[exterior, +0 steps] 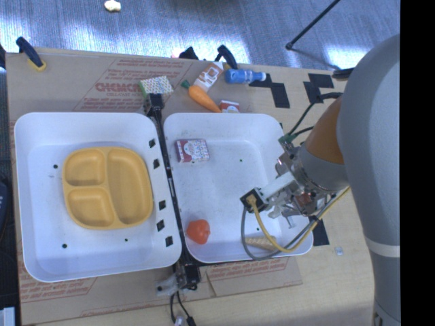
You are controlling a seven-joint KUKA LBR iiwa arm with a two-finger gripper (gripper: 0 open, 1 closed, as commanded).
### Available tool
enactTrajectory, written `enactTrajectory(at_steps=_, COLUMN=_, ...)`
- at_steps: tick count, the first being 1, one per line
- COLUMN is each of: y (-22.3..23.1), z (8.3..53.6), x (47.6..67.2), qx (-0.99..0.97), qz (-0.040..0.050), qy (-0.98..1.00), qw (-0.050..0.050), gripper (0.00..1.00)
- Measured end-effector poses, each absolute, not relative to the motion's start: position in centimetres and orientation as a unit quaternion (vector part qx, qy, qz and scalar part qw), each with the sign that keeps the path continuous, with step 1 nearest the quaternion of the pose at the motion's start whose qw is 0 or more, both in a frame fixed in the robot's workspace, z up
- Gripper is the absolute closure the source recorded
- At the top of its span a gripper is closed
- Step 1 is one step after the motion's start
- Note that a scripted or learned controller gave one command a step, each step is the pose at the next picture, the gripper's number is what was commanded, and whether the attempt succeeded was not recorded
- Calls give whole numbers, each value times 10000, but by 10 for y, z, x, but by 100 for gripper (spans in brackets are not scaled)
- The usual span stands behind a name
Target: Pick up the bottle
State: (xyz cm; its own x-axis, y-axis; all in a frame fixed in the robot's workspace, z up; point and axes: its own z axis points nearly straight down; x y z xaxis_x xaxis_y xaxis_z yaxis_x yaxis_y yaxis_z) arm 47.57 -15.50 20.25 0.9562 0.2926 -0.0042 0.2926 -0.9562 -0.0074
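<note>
Gripper (289,206) at the end of the grey arm (370,134), low over the right-hand part of the right bin (224,124), near its near-right corner. Wrist hardware and a loop of yellow cable (272,244) crowd the view there, so whether the tool is released or clenched cannot be told; nothing is visibly held.

Within the same bin, outward from the tool: a small red round object (198,231) toward the bin's near-left corner, and a small red-and-white carton (192,150) toward its far-left. The left bin (41,182) holds a yellow divided tray (107,187).

Bottle (243,77) — blue body, paler cap end — outside both bins, on the cardboard bench surface (102,80) beyond the far rim of the right bin. It lies on its side, long axis running roughly left–right in the camera view, about parallel to that rim. Just beside it to the left lie a white-and-orange tube-like item (208,77) and an orange carrot-shaped toy (202,98); a small red-and-white packet (230,105) sits nearer the rim.

Governing relation: the bottle lies well apart from the gripper, toward the top of the view and somewhat left, across the bin's far wall. As a judgement, the coming move calls for a lift clear of that rim, travel away over it, and jaws set across the bottle's short axis rather than along its length.
</note>
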Motion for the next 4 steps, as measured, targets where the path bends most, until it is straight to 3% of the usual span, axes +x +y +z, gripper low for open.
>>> enactTrajectory(at_steps=1, y=-200, z=136, x=481, qx=-9901, qz=26, qy=-1401, qw=29, gripper=100)
enactTrajectory(at_steps=2, y=-211, z=188, x=476, qx=-9945, qz=13, qy=-1043, qw=25, gripper=100)
enactTrajectory(at_steps=3, y=-88, z=191, x=476, qx=-9886, qz=28, qy=-1505, qw=33, gripper=100)
enactTrajectory(at_steps=4, y=-131, z=315, x=476, qx=-9909, qz=12, qy=-1349, qw=15, gripper=100)
